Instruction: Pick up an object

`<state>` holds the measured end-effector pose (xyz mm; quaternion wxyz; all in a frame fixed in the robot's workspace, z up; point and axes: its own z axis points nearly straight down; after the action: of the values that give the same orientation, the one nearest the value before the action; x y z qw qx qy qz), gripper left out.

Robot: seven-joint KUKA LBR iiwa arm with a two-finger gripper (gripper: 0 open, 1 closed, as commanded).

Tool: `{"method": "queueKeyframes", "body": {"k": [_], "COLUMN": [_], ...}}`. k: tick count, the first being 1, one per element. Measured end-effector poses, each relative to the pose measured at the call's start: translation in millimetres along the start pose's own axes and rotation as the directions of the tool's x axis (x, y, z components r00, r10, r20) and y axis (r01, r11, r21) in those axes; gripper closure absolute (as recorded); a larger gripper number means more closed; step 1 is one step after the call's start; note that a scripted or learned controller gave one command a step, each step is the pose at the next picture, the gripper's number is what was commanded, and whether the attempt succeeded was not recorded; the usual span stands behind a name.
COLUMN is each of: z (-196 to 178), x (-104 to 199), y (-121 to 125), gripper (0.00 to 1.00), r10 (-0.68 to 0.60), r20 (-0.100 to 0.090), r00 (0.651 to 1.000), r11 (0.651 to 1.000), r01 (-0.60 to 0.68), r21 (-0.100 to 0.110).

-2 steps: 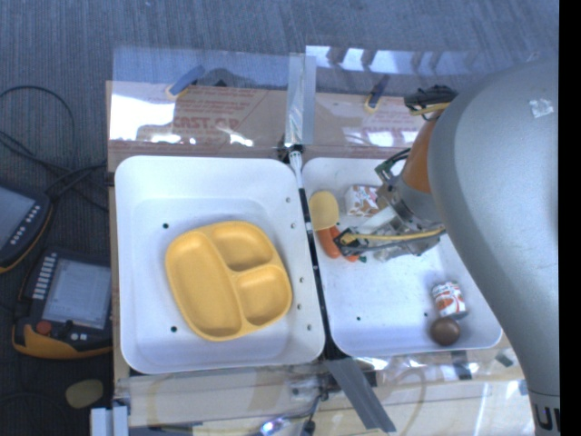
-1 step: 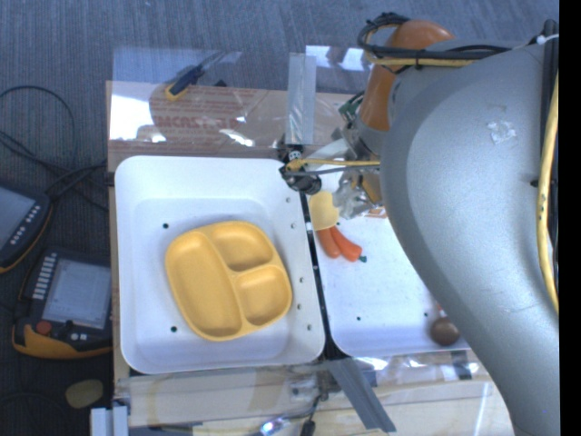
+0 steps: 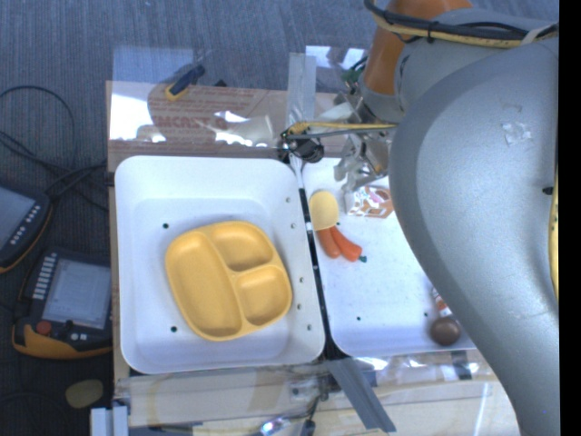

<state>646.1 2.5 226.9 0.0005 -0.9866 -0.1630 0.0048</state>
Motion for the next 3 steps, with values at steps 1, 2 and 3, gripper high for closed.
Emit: {"method": "queueKeyframes", "body": {"k": [1, 2, 3], "z": [-3, -23, 49], "x": [0, 0, -71], "y": [0, 38, -2], "gripper": [1.00, 1.00, 1.00], "r10": [-0.006, -0.071, -0.021], "r20": [0.010, 0.002, 0.003], "r00": [1.000, 0.997, 1.000], "r11": [1.000, 0.997, 1.000], "r01": [0.006, 0.071, 0.021], "r21": [0.004, -0.004, 0.000]}}
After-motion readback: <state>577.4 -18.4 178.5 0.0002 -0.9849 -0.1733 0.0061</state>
